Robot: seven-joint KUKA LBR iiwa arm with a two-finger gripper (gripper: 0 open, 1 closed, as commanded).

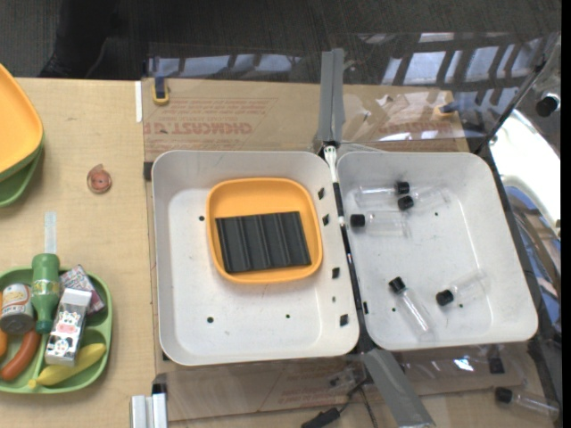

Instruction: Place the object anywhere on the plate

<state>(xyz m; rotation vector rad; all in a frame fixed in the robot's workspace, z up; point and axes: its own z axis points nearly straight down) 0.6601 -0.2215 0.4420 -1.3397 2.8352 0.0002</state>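
In the right half of the frame, the right bin (500, 239) holds several clear vials (379, 224) with black caps. The low middle vial (410, 308) lies slanted, its cap to the upper left. The orange plate (263, 194) sits in the left bin (183, 266), left of them all, so the carry likely runs leftward across the meeting rims. The gripper's state and bearing cannot be told.
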